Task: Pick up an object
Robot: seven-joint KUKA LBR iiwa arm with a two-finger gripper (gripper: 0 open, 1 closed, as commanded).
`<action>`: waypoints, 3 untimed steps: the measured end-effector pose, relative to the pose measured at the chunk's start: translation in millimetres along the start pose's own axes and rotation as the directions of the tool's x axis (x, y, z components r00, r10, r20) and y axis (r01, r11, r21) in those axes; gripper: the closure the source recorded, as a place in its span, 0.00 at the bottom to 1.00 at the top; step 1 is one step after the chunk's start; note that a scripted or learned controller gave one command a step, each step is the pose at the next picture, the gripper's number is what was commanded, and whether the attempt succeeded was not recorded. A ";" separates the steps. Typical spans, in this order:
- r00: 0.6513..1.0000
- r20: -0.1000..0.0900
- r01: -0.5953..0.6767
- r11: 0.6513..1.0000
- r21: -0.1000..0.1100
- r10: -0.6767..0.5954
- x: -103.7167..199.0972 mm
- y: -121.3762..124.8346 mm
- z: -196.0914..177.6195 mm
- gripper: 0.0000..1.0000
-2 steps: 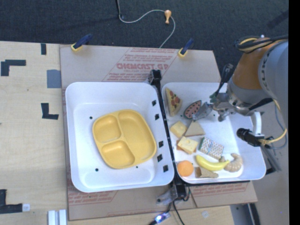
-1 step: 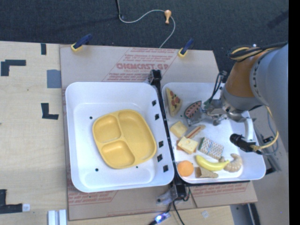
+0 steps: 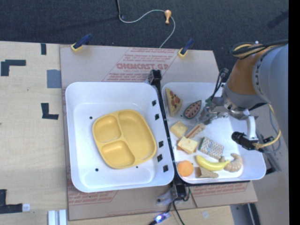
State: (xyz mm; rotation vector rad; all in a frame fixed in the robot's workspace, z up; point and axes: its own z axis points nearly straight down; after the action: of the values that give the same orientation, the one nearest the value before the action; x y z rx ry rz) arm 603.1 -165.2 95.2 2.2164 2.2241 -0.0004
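Arm (image 3: 262, 78) enters from the right over the right bin (image 3: 253, 172); left bin (image 3: 79, 125) holds a yellow tray (image 3: 124, 138). Gripper (image 3: 209, 111), jaw state indiscernible, hangs above the right bin's upper part, near the watermelon slice (image 3: 192, 109) and wafer (image 3: 195, 131). Also present: pizza slice (image 3: 173, 101), banana (image 3: 211, 163), orange (image 3: 185, 168).

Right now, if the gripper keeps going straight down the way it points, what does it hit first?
Probably the tan stick-shaped piece just below the gripper in the right white bin; depth is unclear, so it could meet bin floor beside it.
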 end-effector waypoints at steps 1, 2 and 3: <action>1.000 -0.001 -0.003 1.000 -0.002 0.003 -7.7 5.8 -47.9 1.00; 1.000 0.000 -0.002 1.000 -0.003 0.002 -11.2 6.9 -111.0 1.00; 1.000 -0.002 -0.002 1.000 0.000 0.002 -10.5 7.5 -130.2 1.00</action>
State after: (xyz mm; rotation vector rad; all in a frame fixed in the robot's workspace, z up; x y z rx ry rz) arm 610.5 -175.5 225.4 2.2196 2.2226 0.0017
